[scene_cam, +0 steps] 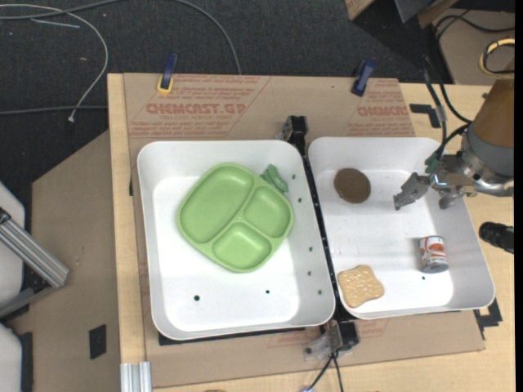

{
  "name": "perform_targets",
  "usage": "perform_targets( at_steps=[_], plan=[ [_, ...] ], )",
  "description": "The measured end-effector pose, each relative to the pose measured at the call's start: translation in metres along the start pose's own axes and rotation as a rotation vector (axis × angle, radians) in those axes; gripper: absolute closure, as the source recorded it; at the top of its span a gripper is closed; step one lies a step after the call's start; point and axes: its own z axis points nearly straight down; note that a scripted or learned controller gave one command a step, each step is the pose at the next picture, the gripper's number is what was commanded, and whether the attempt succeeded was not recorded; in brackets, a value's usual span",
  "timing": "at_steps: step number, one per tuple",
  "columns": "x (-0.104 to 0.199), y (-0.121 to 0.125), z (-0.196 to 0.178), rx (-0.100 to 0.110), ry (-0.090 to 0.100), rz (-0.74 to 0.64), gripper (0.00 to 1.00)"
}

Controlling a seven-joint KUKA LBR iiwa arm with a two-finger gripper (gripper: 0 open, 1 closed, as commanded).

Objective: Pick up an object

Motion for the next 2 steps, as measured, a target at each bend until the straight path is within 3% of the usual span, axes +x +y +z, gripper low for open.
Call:
perform_targets(
  at_steps=[1,2],
  plan=[
    [0.000,0.000,0.000,0.000,0.000,0.000,0.00],
    [0.008,0.005,0.054,0.001,0.000,0.000,0.00]
  ],
)
